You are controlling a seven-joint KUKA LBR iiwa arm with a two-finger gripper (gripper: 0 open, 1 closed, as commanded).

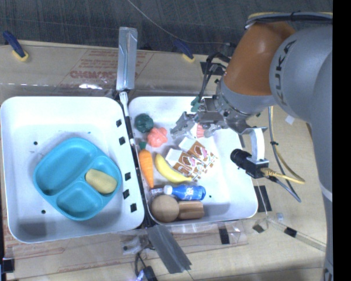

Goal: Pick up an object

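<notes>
The patterned box [194, 158] lies flat mid right bin [240, 201], glossy yellow banana [171, 170] touching its left, carrot [146, 167] and blue bottle [184, 191] close by. Just above it hangs the gripper [188, 127], metal fingers spread, nothing between them, grey arm [281, 63] slanting in.

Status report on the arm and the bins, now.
Gripper low over right bin, nothing visibly held. Patterned box beside it; banana, carrot crowd close.
</notes>
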